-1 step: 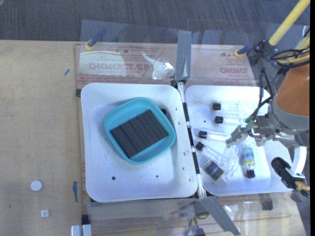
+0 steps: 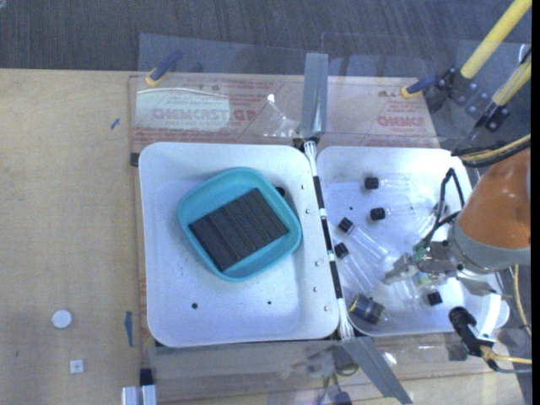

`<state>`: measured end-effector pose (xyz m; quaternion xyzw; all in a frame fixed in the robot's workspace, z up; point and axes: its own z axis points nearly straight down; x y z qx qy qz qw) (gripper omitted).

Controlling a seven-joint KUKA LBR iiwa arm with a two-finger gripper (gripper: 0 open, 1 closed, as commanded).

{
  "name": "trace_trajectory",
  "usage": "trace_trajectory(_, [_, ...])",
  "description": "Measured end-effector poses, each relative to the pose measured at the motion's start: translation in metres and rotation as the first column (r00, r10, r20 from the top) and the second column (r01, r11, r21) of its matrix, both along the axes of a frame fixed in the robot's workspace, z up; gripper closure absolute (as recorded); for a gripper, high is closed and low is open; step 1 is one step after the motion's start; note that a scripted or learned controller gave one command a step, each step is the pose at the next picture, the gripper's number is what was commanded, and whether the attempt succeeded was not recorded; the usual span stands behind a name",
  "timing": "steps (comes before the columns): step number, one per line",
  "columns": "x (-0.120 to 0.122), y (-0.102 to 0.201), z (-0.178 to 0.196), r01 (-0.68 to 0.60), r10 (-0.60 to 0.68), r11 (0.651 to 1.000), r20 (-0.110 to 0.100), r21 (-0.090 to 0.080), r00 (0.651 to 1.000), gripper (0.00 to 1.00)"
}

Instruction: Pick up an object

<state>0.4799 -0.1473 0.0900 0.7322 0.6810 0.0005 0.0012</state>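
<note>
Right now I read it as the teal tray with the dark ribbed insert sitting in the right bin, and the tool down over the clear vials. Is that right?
Not quite. The teal tray with the dark ribbed insert sits in the left bin, not the right, as the camera view shows. The tool is down over the clear vials in the right bin.

Occlusions and indistinct regions, overhead view of my 2 bins.

My arm (image 2: 506, 213) is cut off by the right edge, and its orange band covers the right rim of the right bin (image 2: 396, 163). My gripper (image 2: 413, 267) is a small metallic blur over that bin; I cannot tell how its fingers stand. The clear vials (image 2: 369, 245) nearly vanish against the white floor, so their outlines and count are uncertain. The teal tray (image 2: 240, 224) partly hides a small dark item (image 2: 280, 191) at its upper right edge.
</note>
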Motion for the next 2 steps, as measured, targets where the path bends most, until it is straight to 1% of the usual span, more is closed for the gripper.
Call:
trace_trajectory(1, [0.000, -0.001, 0.009, 0.002, -0.002, 1.000, 0.001, -0.001, 1.000, 1.00])
trace_trajectory(2, [0.001, 0.060, 0.145, 0.044, -0.044, 0.999, -0.003, 0.001, 0.999, 1.00])
